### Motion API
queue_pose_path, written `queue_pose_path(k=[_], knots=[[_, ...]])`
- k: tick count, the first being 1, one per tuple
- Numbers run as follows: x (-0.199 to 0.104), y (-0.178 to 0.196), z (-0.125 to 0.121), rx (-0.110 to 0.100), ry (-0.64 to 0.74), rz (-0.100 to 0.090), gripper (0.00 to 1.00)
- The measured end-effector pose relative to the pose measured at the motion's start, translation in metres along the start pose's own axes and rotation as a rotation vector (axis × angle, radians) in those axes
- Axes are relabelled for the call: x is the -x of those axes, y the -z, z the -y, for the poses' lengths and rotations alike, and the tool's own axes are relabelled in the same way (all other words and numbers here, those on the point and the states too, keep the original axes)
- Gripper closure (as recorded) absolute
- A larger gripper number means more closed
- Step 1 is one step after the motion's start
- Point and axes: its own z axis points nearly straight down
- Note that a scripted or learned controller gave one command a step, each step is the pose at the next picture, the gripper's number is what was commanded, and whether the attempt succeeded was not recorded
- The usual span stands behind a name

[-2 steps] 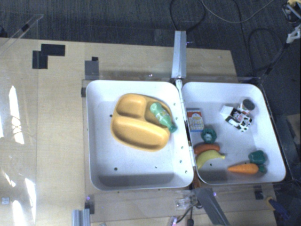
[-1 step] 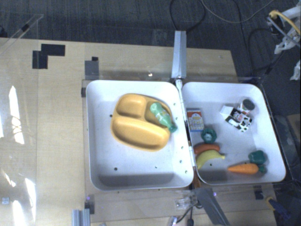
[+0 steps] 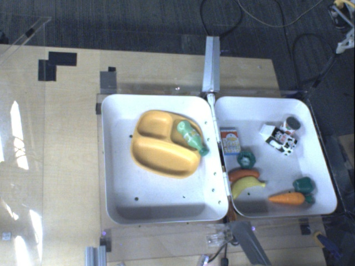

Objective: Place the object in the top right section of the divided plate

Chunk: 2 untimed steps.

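Yellow plastic catches the eye first: the divided plate (image 3: 161,154) sits in the left bin (image 3: 119,204), a little above that bin's middle, with one rounded section at the upper left and a long one across the bottom. The green bottle-shaped object (image 3: 192,136) lies on its side in the plate's upper right section. It is tilted, and its narrower end points down and right, reaching the plate's rim close to the wall shared by the two bins. Whether the gripper is open or closed, or has hold of anything, I cannot tell from here. The right bin (image 3: 321,165) holds the rest of the clutter. A small printed carton (image 3: 230,141) lies against the left wall, with a teal ring (image 3: 246,159) just below it, then a red-orange piece (image 3: 243,174) touching a yellow banana (image 3: 247,187). A carrot (image 3: 287,199) lies near the front wall, and a dark green lump (image 3: 304,185) is just beside its thick end. A white box with black and red print (image 3: 280,137) sits well apart from these, toward the far corner. Both bins rest on a pale wooden bench (image 3: 55,148), which has black tape marks (image 3: 55,64) at its far left. A metal post (image 3: 211,65) stands at the back where the bins meet, and black cables (image 3: 266,10) loop across the dark floor behind.
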Motion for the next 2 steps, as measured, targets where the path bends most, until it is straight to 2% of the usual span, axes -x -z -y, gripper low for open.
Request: queue_pose_path(k=[2], knots=[[-0.0017,0.0068,-0.0039,0.0,0.003,0.001,0.0]])
